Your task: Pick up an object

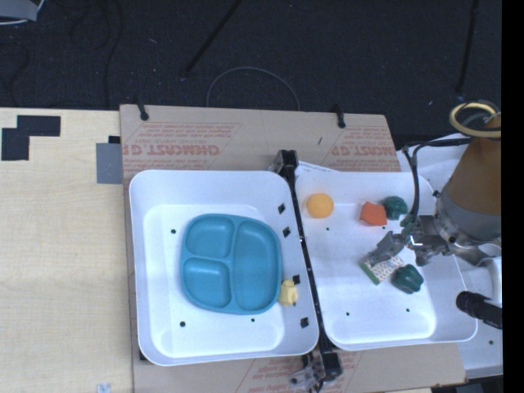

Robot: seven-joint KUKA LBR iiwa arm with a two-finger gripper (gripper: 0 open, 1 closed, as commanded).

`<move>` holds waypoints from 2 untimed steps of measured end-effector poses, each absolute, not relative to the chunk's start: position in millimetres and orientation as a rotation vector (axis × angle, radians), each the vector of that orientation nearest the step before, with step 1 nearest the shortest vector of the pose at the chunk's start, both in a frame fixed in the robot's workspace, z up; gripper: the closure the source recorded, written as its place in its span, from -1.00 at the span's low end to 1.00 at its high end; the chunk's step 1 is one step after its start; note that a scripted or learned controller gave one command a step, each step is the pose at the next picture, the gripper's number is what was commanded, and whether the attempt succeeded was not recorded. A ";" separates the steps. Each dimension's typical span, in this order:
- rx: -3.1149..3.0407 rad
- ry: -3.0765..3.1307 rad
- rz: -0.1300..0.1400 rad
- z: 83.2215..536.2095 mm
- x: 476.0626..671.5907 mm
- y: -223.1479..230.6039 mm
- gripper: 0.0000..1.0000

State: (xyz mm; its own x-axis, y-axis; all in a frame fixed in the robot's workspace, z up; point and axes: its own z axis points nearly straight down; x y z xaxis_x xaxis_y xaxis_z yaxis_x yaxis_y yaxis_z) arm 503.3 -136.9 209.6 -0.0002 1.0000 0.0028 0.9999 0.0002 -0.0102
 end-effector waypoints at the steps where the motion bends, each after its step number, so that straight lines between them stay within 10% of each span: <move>1: -2.216 -2.214 0.008 147.9 498.6 -142.5 -1.00; 2: -2.217 -2.215 0.005 101.9 500.0 -147.7 -1.00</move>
